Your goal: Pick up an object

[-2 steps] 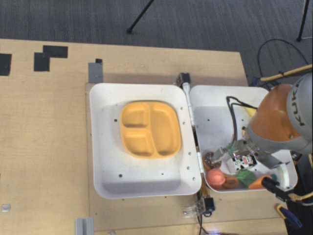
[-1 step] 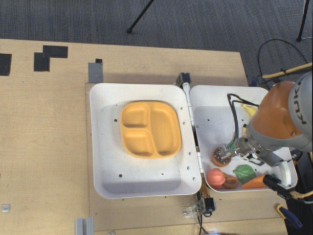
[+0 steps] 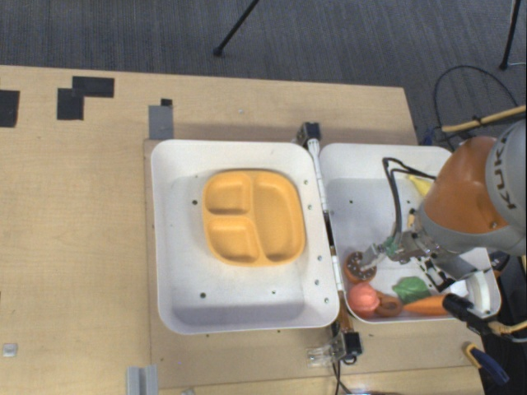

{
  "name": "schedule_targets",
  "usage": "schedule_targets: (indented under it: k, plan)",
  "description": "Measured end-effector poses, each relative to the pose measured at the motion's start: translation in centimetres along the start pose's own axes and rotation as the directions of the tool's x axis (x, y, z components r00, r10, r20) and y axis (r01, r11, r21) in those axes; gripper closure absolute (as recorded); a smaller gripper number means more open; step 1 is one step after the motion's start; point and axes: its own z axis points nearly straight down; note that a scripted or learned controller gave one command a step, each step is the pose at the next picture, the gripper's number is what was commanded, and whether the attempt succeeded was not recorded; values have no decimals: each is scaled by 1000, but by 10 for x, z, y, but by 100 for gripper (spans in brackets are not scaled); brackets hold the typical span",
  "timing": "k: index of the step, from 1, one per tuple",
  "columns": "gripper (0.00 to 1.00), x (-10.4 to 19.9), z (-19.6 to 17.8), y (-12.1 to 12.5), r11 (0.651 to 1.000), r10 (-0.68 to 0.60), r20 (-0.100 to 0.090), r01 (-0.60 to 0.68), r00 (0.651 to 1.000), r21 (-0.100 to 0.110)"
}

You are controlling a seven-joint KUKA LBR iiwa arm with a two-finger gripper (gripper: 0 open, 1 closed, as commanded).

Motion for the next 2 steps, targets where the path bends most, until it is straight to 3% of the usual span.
schedule_targets:
  k: [1,2]
  plan:
    - [0,-33,11,65,993,-119,6,119,993,2]
    - [0,-113,12,97,946,-325,14,325,946,1]
